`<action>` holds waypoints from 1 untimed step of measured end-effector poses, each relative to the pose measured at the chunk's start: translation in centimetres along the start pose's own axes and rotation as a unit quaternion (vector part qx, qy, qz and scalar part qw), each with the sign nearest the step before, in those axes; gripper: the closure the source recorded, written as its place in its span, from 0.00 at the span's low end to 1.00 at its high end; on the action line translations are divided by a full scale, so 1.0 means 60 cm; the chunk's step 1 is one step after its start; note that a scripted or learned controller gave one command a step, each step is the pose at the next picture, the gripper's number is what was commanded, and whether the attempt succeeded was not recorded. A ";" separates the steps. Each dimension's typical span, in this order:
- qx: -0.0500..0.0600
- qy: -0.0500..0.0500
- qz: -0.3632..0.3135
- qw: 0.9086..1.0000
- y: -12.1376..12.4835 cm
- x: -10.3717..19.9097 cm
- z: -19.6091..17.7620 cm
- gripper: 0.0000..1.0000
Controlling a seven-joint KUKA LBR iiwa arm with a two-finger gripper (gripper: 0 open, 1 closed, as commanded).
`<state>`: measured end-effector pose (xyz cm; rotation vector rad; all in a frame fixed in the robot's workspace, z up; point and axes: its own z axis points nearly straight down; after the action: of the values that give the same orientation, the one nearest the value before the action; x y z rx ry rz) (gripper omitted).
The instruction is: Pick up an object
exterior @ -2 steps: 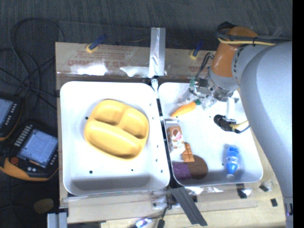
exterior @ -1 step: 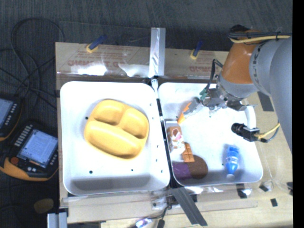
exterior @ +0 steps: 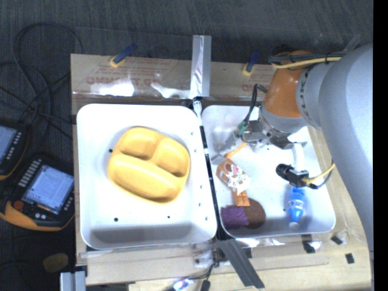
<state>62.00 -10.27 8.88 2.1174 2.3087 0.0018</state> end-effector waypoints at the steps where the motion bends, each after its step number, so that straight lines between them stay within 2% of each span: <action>1: 0.000 0.000 0.000 1.000 0.000 0.000 0.000 0.00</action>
<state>62.00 -10.26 8.88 2.1173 2.3088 0.0020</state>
